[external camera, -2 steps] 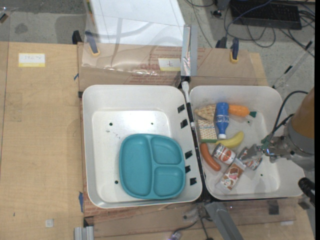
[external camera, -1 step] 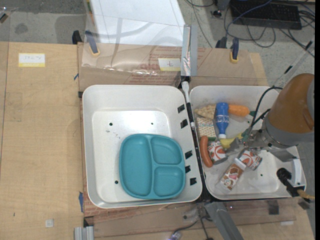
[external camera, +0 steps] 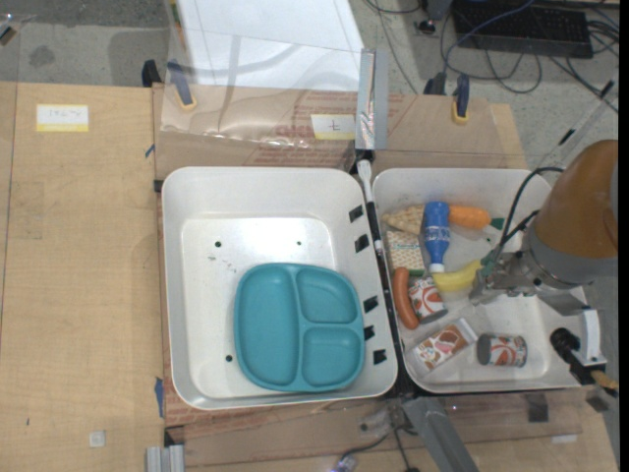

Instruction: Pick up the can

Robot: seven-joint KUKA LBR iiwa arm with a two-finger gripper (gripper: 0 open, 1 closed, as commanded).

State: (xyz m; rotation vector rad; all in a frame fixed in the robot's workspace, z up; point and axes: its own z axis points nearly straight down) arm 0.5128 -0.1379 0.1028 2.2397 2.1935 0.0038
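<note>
**Reporter:** Trouble ahead, by the look of that right-hand white plastic bin (external camera: 393, 187). Where is your target?

**Arm:** I see the small red-and-white metal can (external camera: 502, 350) lying on its side near the bin's front edge, apart from my jaws (external camera: 488, 285), which hover farther back, close to the yellow banana (external camera: 455, 279). Whether they stand open or closed I cannot tell from this slant; my grey wrist hides them.

**Reporter:** So what could spoil the pick?

**Arm:** Crowding, chiefly. A red-and-white carton (external camera: 442, 346) lies just beside the can's left end, and a second small red-and-white packet (external camera: 426, 301) sits near the red sausage-shaped toy (external camera: 403, 297). If I come down off centre, I judge I may close on the carton instead, or nudge the can so it rolls toward the bin wall.

**Reporter:** And the rest?

**Arm:** A blue-and-white bottle (external camera: 434, 234) and an orange carrot-shaped toy (external camera: 470, 217) lie further back, out of harm's way. A teal divided plate (external camera: 298, 327) rests in the left-hand white bin (external camera: 187, 264) on the desk (external camera: 69, 264). A round can on its side is slippery; gripped across the curve, it could squirt free.
</note>
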